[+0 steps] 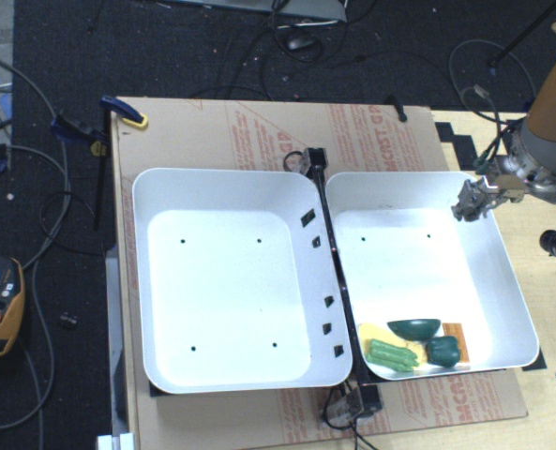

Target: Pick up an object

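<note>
Camera view. From my remote station I look down at a slant on the bench, a board printed with red lettering, carrying two shallow white bins side by side. The left bin shows bare white floor. The right bin holds every candidate for the pick, bunched at about 6 o'clock against its near wall: a dark green bowl-shaped piece, a light green ridged toy that reads as a vegetable, a teal lump, a yellow piece partly under the others, and an orange-brown block behind the teal lump. The arm enters from the right, and its gripper hangs at about 2 o'clock over the right bin, near the far right wall and well apart from the cluster. I see nothing between its fingers; whether they stand wide or narrow I cannot tell at this size. Progress, as I judge it: nothing is lifted, all objects rest on the bin floor, and the whole pick remains, namely travel toward 6 o'clock, descent onto one object, closure and lift.
</note>
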Robot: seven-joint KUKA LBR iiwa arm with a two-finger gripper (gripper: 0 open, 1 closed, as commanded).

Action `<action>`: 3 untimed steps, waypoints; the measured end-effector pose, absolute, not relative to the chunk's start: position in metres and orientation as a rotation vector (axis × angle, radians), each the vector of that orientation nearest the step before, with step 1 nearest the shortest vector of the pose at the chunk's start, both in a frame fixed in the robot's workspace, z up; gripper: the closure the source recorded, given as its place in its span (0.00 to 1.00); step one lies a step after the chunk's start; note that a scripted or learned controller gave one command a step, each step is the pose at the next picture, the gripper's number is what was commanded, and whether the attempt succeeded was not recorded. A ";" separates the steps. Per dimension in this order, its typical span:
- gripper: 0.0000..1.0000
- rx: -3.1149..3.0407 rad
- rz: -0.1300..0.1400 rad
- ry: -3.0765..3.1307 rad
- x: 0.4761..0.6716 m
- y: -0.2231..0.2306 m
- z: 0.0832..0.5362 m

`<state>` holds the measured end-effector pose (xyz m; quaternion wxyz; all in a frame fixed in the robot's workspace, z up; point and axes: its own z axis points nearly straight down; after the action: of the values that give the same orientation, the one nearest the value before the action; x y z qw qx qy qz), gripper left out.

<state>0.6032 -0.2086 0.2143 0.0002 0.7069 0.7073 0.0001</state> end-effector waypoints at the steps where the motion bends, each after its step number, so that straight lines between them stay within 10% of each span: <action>1: 1.00 2.217 0.002 2.227 0.608 -0.157 0.216; 3: 1.00 2.217 0.002 2.226 0.597 -0.058 0.228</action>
<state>0.5973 -0.0578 0.2277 -0.0003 0.7056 0.7086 0.0005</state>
